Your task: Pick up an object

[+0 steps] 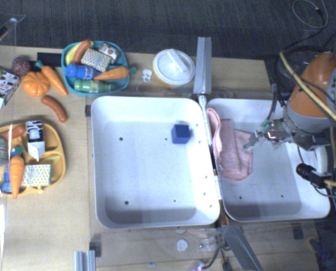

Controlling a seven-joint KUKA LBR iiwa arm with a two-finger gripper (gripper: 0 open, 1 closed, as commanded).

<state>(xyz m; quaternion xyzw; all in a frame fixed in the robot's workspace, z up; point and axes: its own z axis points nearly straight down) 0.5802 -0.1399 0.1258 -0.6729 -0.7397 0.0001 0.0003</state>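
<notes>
The end effector [257, 140] hung over the right bin [281, 208], reaching in from the right with the grey arm [314, 114] and its orange band behind it. Whether it was open or closed could not be told at this size; nothing was seen gripped in it. Just to its left, touching or nearly touching its tip, a pink cloth [231, 151] lay crumpled against the bin's left wall, one edge draped up on the divider. Farther left of the end effector, well apart in the left bin [128, 208], sat a small blue cube [181, 133] near that bin's upper right part. Beyond both bins, far to the left on the desk [72, 179], stood two trays of toy food.
</notes>
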